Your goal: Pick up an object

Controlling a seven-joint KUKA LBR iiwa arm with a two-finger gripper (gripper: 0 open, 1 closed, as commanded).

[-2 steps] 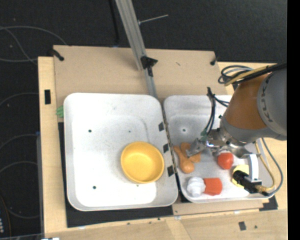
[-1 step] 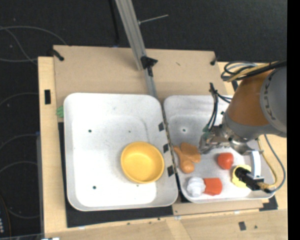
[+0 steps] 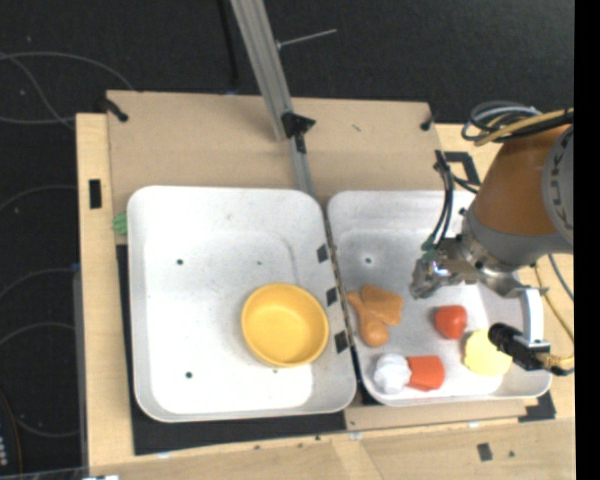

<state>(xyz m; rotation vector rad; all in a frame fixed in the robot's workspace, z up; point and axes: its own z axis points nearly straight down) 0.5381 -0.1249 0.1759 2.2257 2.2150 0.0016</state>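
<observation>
Whether the gripper (image 3: pixel 427 274) is open I cannot tell; descending among crowded toys, it could nudge the red ball (image 3: pixel 450 320) aside and miss.

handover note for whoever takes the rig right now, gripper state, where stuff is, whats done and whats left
Gripper: over the right bin, nothing visibly held; fingers too unclear to judge.
Right bin holds an orange-tan toy, a red ball, a yellow piece, a red-orange block and a white ball.
Left bin holds a yellow bowl.
Done: nothing lifted yet.
Left: grasp and lift one object.
</observation>
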